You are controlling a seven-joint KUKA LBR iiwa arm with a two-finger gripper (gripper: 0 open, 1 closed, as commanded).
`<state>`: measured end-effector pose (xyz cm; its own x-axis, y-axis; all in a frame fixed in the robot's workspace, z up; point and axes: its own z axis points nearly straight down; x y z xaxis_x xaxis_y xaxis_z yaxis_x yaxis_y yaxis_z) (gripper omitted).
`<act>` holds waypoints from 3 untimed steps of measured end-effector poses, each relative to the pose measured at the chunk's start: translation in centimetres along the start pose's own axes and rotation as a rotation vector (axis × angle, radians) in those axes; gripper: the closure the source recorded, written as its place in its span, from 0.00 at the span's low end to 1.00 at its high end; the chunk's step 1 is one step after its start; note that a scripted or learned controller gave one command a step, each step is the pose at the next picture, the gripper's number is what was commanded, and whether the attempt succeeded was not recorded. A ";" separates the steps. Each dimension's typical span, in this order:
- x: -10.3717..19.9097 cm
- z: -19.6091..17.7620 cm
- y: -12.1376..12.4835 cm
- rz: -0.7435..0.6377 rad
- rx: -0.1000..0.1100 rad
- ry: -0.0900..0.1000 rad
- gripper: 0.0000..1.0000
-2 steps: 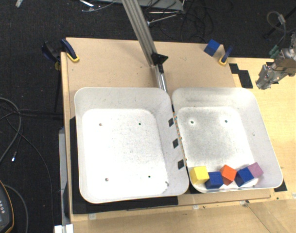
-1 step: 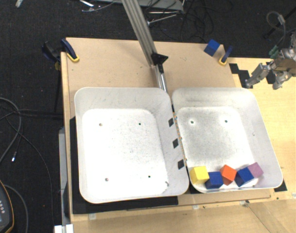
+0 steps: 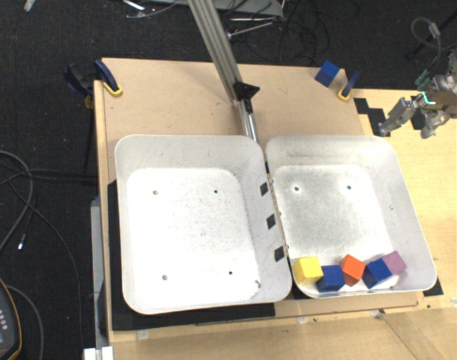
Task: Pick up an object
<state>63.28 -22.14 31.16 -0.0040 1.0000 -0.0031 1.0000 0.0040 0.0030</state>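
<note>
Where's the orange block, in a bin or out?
In. The orange block sits in the right bin, along its near edge, among the other blocks.

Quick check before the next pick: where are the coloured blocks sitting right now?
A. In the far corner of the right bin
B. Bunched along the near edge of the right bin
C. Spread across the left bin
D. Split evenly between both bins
B. The yellow block, orange block, two blue blocks and purple block huddle in a row against the near wall of the right bin.
</note>
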 end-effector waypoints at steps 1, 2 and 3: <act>5.2 7.1 -1.1 -0.003 0.010 0.006 0.00; 3.1 7.8 -5.2 0.008 0.006 0.002 0.00; 9.8 14.5 -7.3 -0.003 0.011 0.008 0.00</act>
<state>56.01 -12.42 16.59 -0.0074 1.0000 0.0047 0.9999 0.0074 -0.0083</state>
